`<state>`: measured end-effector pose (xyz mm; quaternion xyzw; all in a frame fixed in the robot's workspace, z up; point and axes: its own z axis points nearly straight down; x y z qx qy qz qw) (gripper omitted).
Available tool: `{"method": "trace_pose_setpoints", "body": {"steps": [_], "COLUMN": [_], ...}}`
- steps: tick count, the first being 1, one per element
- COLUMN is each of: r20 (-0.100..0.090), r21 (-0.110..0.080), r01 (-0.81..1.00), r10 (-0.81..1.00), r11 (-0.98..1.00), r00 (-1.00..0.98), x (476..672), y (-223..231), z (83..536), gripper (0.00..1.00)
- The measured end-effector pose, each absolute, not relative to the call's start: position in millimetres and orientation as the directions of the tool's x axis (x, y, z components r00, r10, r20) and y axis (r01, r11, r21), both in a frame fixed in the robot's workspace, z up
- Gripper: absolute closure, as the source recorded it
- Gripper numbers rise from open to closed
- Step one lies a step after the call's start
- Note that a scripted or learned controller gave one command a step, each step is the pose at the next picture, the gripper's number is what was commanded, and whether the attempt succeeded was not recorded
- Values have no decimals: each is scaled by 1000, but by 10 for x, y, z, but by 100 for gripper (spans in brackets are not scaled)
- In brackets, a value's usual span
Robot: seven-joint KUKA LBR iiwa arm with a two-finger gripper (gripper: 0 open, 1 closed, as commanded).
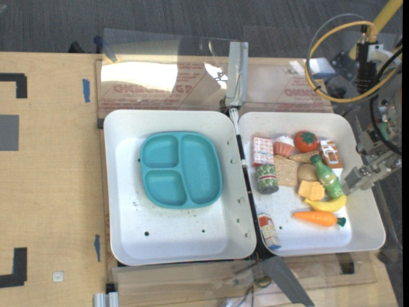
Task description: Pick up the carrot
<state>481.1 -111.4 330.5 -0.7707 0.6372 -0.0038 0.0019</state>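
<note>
Orange carrot (315, 218) lying flat near the front of the right bin (365, 235), green tip toward the right, just below a yellow banana (327, 203) and apart from it by a thin gap. Above the banana, a green bottle (327, 178) tilted beside crackers (300, 173); farther back, a red tomato (306, 141), a small red-and-white packet (262, 151) and a dark can (267, 178). Another small packet (268, 230) at the bin's front-left corner. Left bin (128, 235) bearing a teal divided plate (181, 169). Claw (358, 178) at the right bin's right rim, near the bottle and banana, well above the carrot, nothing seen between its fingers; open or closed impossible to tell. Wooden worktop (45, 171) spreading to the left
</note>
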Motion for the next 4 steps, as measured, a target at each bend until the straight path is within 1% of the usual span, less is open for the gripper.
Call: {"method": "trace_pose_setpoints", "body": {"steps": [1,2,3,4], "r20": [-3,-12,9,0], "r21": [-2,11,-11,-5], "r01": [-981,-973,-953,-966], "r10": [-981,-973,-953,-966], "r11": [-194,-232,-304,-259], "r00": [194,231,304,259], "x": [4808,5154,5083,4815], "y": [-1081,-993,-1110,-1302], "z": [3278,1664,944,869], "gripper": [0,0,0,0]}}
